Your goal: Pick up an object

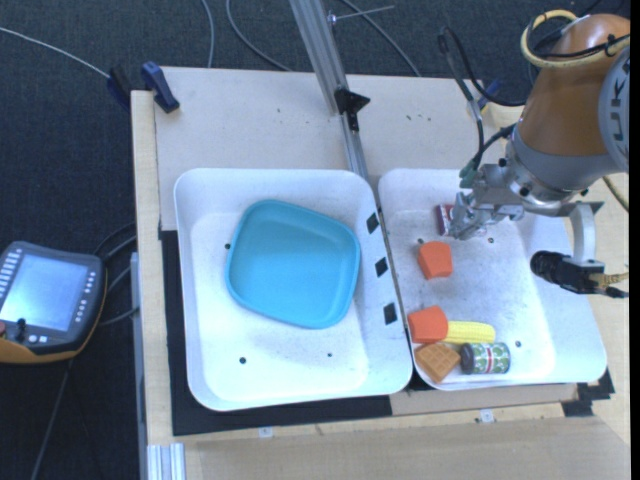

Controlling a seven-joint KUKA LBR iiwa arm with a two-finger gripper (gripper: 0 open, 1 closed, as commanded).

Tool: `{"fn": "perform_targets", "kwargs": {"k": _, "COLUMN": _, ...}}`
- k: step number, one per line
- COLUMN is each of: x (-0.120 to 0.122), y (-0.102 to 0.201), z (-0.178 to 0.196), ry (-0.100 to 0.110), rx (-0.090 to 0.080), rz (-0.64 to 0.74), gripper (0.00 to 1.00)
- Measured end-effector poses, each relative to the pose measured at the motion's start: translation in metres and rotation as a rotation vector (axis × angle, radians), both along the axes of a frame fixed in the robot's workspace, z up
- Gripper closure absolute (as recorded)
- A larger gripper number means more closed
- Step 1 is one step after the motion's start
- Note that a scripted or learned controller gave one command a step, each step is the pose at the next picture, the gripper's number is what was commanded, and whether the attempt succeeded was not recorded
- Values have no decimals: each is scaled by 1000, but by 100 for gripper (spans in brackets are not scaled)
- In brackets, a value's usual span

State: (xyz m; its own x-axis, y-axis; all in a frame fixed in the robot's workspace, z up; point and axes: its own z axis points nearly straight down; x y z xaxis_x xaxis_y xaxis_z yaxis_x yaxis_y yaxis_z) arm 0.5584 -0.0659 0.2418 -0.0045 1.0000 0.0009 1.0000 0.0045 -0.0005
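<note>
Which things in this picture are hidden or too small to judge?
- End effector: camera view, open or shut unclear, its own body covers it.
- Red item: partly hidden beneath the end effector.
- Small jar: label too small to read.
- Arm: cut off by the right edge.

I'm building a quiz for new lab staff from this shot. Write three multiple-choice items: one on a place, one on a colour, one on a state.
1. Where does the plate lie?
A. left bin
B. right bin
C. floor

2. What colour is the block nearest the pincer?
A. green
B. orange
C. black

3. How does the small jar rest?
A. upright
B. on its side
C. stacked on the plate

Answers:
1 A: the plate sits in the left bin.
2 B: it is plainly orange.
3 B: it lies flat in the right bin, beside the corn.
</note>
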Motion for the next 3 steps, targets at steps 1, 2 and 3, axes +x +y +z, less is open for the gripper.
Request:
{"fn": "perform_targets", "kwargs": {"k": 1, "x": 27, "y": 54, "z": -5, "ry": -1, "rx": 0, "rz": 0, "gripper": 100}}
{"fn": "perform_targets", "kwargs": {"k": 2, "x": 49, "y": 97, "z": -12, "ry": 0, "rx": 0, "rz": -1, "gripper": 100}}
{"fn": "perform_targets", "kwargs": {"k": 3, "x": 53, "y": 153, "z": -6, "ry": -1, "rx": 1, "rz": 0, "gripper": 100}}
